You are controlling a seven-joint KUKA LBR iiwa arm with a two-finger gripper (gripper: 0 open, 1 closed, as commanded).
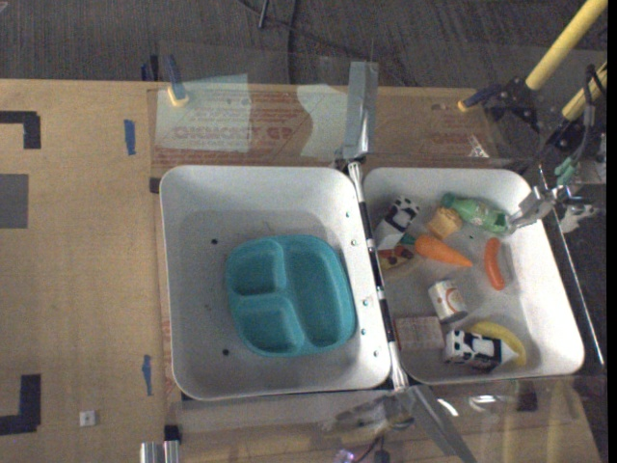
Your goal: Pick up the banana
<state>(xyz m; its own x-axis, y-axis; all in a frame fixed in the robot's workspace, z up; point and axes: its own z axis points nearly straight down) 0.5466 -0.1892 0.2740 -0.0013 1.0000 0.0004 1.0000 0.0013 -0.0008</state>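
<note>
bench (77, 258) | wooden | bears left bin (193, 201), right bin (559, 307)

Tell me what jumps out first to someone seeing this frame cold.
The teal divided tray sitting alone in the left bin draws the eye first. Next comes the right bin with its jumble of small toys, the orange carrot near the middle and the yellow banana at the near edge beside a black-and-white cow. The gripper hangs over that bin's far right corner.
</note>
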